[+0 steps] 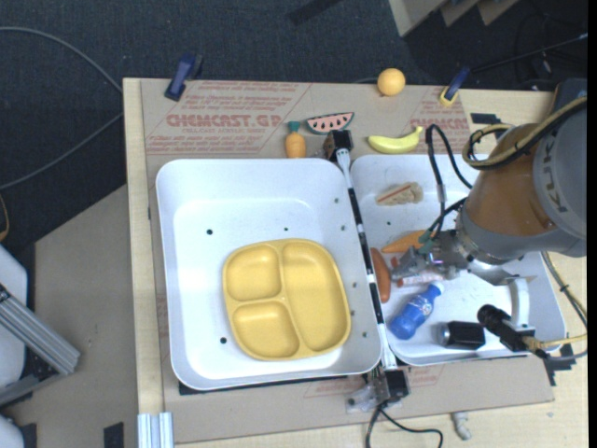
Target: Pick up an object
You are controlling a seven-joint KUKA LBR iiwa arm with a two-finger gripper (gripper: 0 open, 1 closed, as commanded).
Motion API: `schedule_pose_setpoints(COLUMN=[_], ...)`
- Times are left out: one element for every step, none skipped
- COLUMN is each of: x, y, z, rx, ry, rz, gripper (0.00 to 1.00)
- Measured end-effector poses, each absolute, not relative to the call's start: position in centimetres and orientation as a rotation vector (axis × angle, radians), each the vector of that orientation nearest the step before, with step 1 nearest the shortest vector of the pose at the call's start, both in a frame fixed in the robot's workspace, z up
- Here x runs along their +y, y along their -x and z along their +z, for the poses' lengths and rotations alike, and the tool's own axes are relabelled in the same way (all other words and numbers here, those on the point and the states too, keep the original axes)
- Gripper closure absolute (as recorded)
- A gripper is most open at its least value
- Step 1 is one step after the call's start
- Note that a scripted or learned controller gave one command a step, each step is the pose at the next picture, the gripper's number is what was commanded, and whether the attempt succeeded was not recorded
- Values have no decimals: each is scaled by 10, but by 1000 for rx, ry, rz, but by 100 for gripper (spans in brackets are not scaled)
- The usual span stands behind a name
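orange toy [403, 244] lies just beside the gripper [411, 269], blue bottle [414, 311] near it in the right-hand bin [388, 222]; how wide the gripper stands, i cannot tell.

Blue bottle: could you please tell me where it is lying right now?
The blue bottle lies in the bin on the camera view's right, near its front edge, just in front of the gripper.

Four things in the right bin [392, 220]
A blue bottle [411, 312] lies tilted at the bin's 7 o'clock, a red-brown sausage [381, 276] along the 9 o'clock wall, an orange carrot [403, 244] just beside it, a tan bread wedge [399, 193] at 11 o'clock
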State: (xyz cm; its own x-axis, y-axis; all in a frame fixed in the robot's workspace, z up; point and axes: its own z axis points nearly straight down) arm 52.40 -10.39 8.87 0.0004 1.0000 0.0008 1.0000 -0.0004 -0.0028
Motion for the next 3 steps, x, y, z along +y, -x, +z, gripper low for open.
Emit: schedule_pose_setpoints(x=[-107,-178,-132], y=[-494,-553,-639], z=[84,85,85], rx=[-2218,-2221,-2224], ry=[2221,2224,2219], rz=[2,0,-3], gripper=[0,0,0])
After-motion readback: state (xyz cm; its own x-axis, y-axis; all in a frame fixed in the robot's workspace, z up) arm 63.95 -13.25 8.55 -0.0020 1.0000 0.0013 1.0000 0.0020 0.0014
